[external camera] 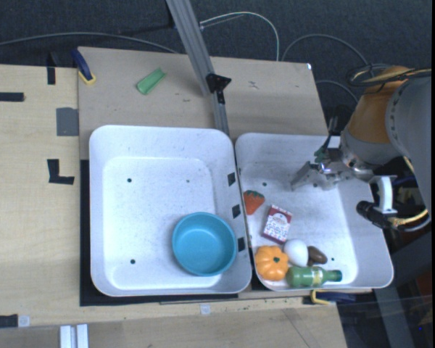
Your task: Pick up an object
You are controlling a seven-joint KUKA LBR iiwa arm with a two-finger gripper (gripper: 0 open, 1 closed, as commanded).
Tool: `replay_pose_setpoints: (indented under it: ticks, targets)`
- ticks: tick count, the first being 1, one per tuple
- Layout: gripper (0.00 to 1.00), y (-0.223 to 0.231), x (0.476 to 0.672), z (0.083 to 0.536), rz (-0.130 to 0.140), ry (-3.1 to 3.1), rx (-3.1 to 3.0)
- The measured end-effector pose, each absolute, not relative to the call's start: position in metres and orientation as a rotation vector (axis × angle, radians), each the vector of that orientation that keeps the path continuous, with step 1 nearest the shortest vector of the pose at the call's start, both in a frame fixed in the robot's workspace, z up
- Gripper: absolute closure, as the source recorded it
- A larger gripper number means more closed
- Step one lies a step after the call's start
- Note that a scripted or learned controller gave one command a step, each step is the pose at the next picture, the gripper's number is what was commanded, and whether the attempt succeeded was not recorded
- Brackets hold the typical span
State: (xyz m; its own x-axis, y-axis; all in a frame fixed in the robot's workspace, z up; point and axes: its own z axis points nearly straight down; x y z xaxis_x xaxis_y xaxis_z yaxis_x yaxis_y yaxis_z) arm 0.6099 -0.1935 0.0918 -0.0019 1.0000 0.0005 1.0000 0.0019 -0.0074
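Note:
My gripper [313, 177] hangs over the upper part of the right bin [362, 245], its fingers spread open with nothing between them. Below it and to the left lie a red strawberry-like toy [254, 201] and a small red box [277, 225]. Along the bin's front edge sit an orange pumpkin [271, 262], a white egg [296, 252], a brown piece [317, 254] and a green bottle [313, 275] lying on its side. A blue bowl [203, 243] stands in the left bin [130, 158].
A grey pole [196, 42] slants across the bench to the divide between the bins. A green block [150, 81] lies on the bench behind the left bin. Cables run behind the right bin.

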Motion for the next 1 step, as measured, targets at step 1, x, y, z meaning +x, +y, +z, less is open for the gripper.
replay_pose_setpoints:
  ticks: [1]
  targets:
    - [1.0,-0.1931,0.6117,0.1053,0.003,-2.225,-2.216]
